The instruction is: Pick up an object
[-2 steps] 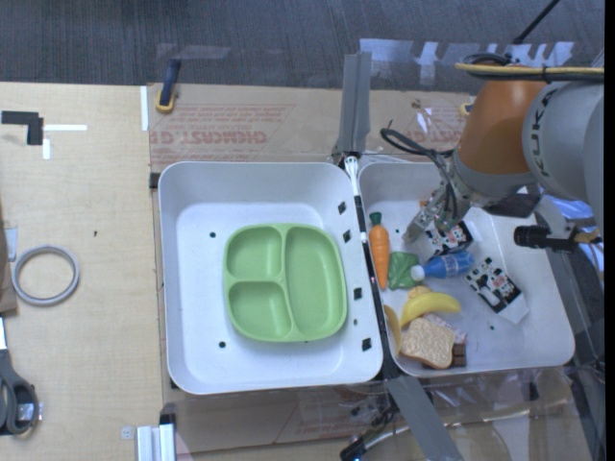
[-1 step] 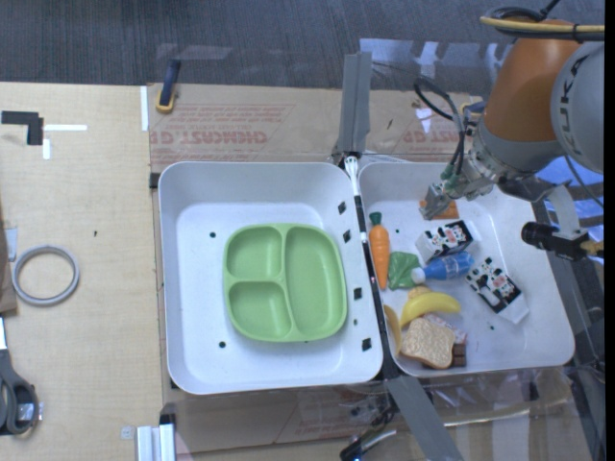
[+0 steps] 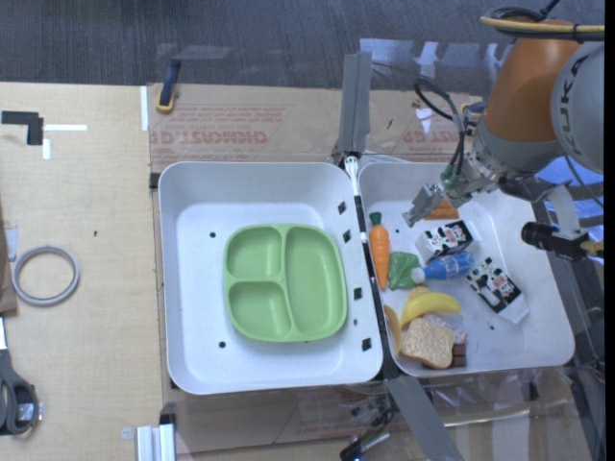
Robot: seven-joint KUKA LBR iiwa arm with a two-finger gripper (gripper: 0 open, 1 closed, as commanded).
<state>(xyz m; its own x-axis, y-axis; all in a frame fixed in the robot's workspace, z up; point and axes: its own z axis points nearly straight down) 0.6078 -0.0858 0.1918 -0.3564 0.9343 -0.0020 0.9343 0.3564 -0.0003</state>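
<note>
Nearest the camera, at six o'clock in the right-hand white bin point(image 3: 538, 349), lies a slice of brown toast point(image 3: 429, 342), with a yellow banana point(image 3: 430, 304) just above it. Largest of all, the left-hand white bin point(image 3: 183, 286) bears a green three-compartment plate point(image 3: 286, 281). An orange carrot with a green top point(image 3: 381, 248) lies along the right bin's nine o'clock wall, long axis running twelve to six, green end toward twelve. A blue bottle point(image 3: 444, 268) points toward nine. The gripper point(image 3: 430, 203) hovers at twelve o'clock in the right bin; I cannot tell how its jaws stand.
</note>
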